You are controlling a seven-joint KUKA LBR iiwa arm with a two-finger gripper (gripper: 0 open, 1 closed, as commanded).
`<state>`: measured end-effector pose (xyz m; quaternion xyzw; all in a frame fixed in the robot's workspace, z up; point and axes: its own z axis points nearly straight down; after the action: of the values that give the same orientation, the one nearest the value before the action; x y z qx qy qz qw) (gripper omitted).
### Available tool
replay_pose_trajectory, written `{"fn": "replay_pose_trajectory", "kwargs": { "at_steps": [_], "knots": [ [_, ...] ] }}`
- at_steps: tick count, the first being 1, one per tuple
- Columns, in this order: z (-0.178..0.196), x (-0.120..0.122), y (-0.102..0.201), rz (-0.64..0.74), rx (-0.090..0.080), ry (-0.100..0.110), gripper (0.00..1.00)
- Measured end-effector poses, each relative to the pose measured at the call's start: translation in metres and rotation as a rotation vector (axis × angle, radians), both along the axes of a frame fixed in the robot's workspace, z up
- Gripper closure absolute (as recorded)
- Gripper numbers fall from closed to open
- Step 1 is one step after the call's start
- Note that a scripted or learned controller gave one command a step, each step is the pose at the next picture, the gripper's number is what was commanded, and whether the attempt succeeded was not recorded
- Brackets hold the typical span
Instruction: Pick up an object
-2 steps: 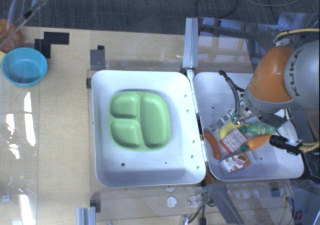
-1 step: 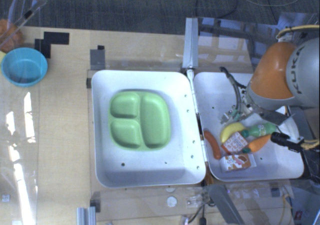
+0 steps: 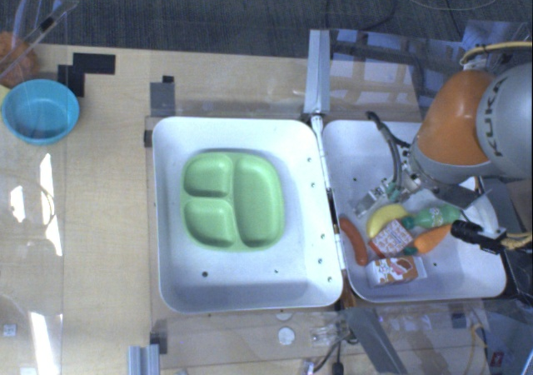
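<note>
The right bin [image 3: 466, 282] holds a cluster of toy foods: a yellow banana [image 3: 386, 217], a green bottle [image 3: 434, 217], an orange carrot [image 3: 431, 239], a red sausage [image 3: 355, 241] and two small cartons [image 3: 391, 237] [image 3: 396, 270]. The grey arm with its orange band [image 3: 454, 119] reaches in from the right. My gripper [image 3: 383, 194] hangs low over the bin, just above and left of the banana. Nothing is visibly held in it.
The left bin [image 3: 175, 282] holds a green divided plate [image 3: 233, 199]. A blue bowl [image 3: 40, 111] sits on the bench at the far left. A metal divider post [image 3: 317, 73] stands between the bins at the back.
</note>
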<state>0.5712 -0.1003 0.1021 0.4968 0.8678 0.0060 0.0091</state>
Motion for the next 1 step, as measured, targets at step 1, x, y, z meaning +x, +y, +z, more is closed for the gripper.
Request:
{"fn": "replay_pose_trajectory", "kwargs": {
  "at_steps": [1],
  "knots": [
    [0.0,0.0,0.0,0.0,0.0,0.0,0.0]
  ]
}}
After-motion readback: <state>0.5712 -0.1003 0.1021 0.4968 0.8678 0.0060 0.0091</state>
